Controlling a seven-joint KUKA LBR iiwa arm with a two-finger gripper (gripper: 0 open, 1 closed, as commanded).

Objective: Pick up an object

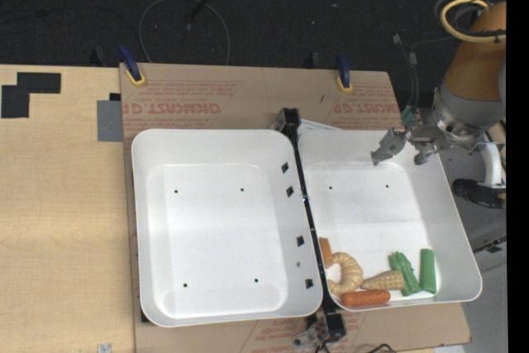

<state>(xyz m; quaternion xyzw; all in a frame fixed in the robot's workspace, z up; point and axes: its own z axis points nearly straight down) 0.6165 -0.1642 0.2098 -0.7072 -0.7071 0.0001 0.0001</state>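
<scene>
Two shallow white bins of smooth, glossy plastic with rounded corners sit side by side on a sheet of brown corrugated cardboard printed with red lettering, which is held at its far edge by two blue-and-yellow clamps. The cardboard lies over a pale wood-grain bench. The left bin shows a flat floor dotted with small dark holes. A thin black strip runs along the seam between the bins.

In the right bin, all the objects lie clustered at about six o'clock against its near wall. There is a tan, ridged, curved piece like a croissant, a small ribbed cone-shaped tan item, an orange-red sausage-like cylinder, a knobbly dark green piece and a smooth, straight bright green stick. The croissant-like piece touches the cone, and the two green items lie just beside each other. An orange-brown sliver rests by the seam; what it is cannot be made out.

The arm reaches in at about two o'clock, its rounded orange band above a grey metal wrist. The gripper hovers over the far right corner of the right bin, well apart from the cluster. Its two grey fingers appear spread apart with nothing between them, though the view is coarse.
</scene>
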